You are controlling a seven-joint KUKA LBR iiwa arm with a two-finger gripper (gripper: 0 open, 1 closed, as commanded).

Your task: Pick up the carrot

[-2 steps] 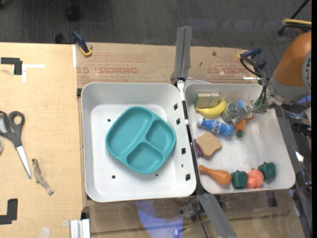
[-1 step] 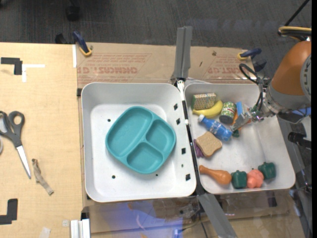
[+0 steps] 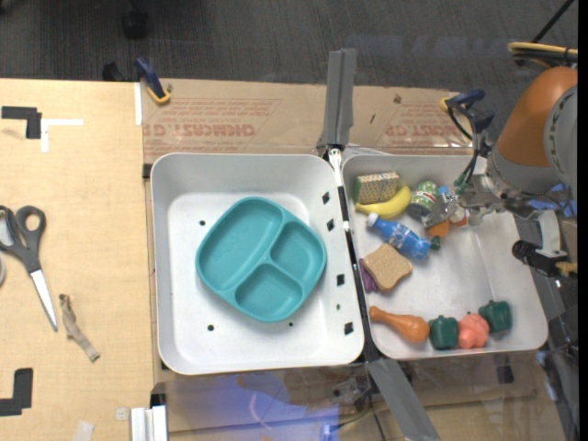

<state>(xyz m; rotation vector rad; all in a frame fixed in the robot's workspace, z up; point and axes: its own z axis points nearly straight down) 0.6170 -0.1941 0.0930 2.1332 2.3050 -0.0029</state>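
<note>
My gripper point(image 3: 447, 211) hung over the far side of the right bin point(image 3: 514, 338), fingers closed on the carrot point(image 3: 438, 229), just right of the blue bottle point(image 3: 399, 237) and banana point(image 3: 390, 202).

From my remote seat I see a dark grey carpeted floor point(image 3: 276, 16) running along the top, with the foot of a chair base point(image 3: 133, 21) showing at upper left. Below it a light wooden bench top point(image 3: 73, 246) spreads across the left, marked with black tape corners point(image 3: 23, 119) and carrying a pair of scissors point(image 3: 28, 255), while a sheet of brown cardboard point(image 3: 239, 118) with reversed red lettering lies behind, held by a blue clamp point(image 3: 152, 79). The light is even and soft, with a bluish glow point(image 3: 266, 407) along the lower edge.
</note>
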